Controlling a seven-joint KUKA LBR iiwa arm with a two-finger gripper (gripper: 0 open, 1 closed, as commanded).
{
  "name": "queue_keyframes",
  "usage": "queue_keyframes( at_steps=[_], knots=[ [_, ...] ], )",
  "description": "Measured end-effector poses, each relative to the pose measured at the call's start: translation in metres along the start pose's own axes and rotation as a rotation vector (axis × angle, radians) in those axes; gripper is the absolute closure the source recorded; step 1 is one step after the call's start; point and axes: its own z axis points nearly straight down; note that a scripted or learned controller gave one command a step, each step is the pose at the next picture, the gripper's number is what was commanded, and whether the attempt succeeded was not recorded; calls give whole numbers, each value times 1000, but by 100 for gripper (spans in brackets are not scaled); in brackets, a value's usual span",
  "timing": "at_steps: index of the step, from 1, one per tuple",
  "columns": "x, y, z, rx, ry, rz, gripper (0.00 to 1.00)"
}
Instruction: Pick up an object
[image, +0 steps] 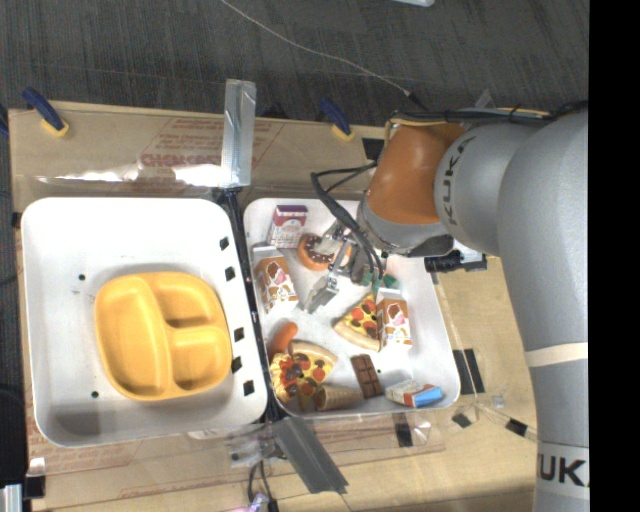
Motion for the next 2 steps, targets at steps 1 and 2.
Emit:
queue_keyframes(
  at_steps=[1, 2],
  knots=[
    [24, -73, -1, -1, -1, 106, 0],
    [99, -86, 0, 0, -1, 173, 0]
  ],
)
